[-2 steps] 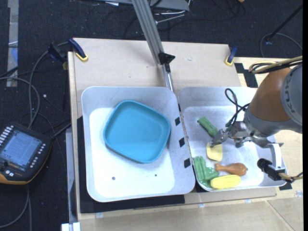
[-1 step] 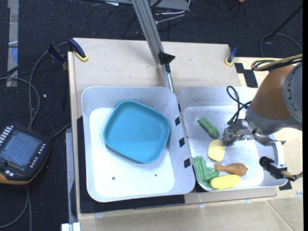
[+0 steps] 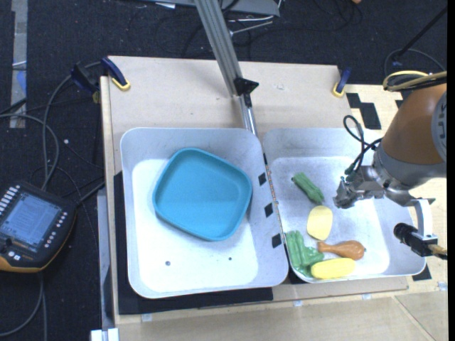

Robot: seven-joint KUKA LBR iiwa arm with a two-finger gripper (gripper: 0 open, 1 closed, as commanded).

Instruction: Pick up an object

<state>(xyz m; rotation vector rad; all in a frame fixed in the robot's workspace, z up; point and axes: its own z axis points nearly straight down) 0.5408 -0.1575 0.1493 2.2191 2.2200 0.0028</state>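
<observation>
The right bin (image 3: 370, 169) holds a green pickle-shaped toy (image 3: 308, 187), a pale yellow oval piece (image 3: 320, 222), a brown drumstick (image 3: 343, 248), a bright yellow piece (image 3: 333, 268) and a green leafy toy (image 3: 298, 251) along its left wall. My gripper (image 3: 344, 196) hangs over this bin, just right of the pale yellow piece and the pickle, pointing down. It is dark and small in the view. Nothing is visibly held between its fingers.
The left bin (image 3: 142, 261) carries a blue square plate (image 3: 202, 193). A slanted metal pole (image 3: 222, 38) rises behind the bins. Yellow clamps (image 3: 119, 82) grip the bench's back corners. A teach pendant (image 3: 32, 226) lies on the floor at the left.
</observation>
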